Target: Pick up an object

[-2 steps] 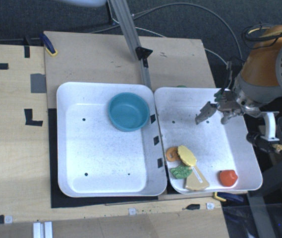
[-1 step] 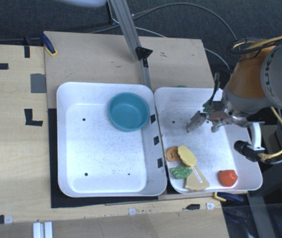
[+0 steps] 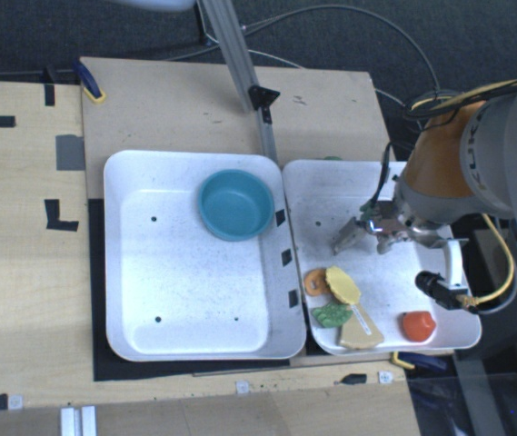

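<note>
My gripper [image 3: 362, 243] hangs over the middle of the right bin [image 3: 313, 189], with its fingers spread open and nothing between them. One finger [image 3: 344, 241] points down-left toward the bin floor. Just below it, near the bin's front, lie a small orange round piece [image 3: 314, 283], a yellow spoon-like object [image 3: 343, 287], a green piece [image 3: 332, 316] and a tan wedge [image 3: 361, 335]. A red object [image 3: 418, 325] sits in the front right corner. A blue bowl [image 3: 235, 204] stands at the back of the left bin [image 3: 140, 271].
A slanted metal pole [image 3: 240, 53] comes down from the top toward the wall between the bins. Black and yellow cables [image 3: 490, 284] loop beside the arm at the right bin's right edge. The arm's orange band [image 3: 440, 157] is above the right bin's far side.
</note>
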`<state>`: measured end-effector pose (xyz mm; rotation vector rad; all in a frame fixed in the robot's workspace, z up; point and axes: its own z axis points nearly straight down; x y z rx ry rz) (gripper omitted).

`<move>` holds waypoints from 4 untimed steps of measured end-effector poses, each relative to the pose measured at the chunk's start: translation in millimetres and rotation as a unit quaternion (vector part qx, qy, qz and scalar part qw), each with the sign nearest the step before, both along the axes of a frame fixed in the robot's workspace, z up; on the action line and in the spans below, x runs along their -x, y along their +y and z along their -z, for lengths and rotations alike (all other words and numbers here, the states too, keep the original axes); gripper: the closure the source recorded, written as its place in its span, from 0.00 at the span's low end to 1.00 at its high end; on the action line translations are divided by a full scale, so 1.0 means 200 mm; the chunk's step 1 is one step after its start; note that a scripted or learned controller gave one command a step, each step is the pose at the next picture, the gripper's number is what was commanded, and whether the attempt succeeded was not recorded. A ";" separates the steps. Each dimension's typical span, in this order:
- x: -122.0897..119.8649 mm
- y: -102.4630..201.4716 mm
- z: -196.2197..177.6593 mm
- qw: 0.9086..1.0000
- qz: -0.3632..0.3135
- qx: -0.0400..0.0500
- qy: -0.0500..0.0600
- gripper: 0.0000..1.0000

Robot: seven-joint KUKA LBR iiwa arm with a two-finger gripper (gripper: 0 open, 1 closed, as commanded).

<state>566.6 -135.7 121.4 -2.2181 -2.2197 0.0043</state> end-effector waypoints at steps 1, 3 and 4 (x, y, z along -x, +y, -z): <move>0.00 0.00 0.17 1.000 0.000 0.001 -0.002 0.00; -0.01 0.02 -0.20 1.000 0.000 0.001 -0.005 1.00; 0.00 0.02 -0.41 1.000 0.000 0.000 -0.004 1.00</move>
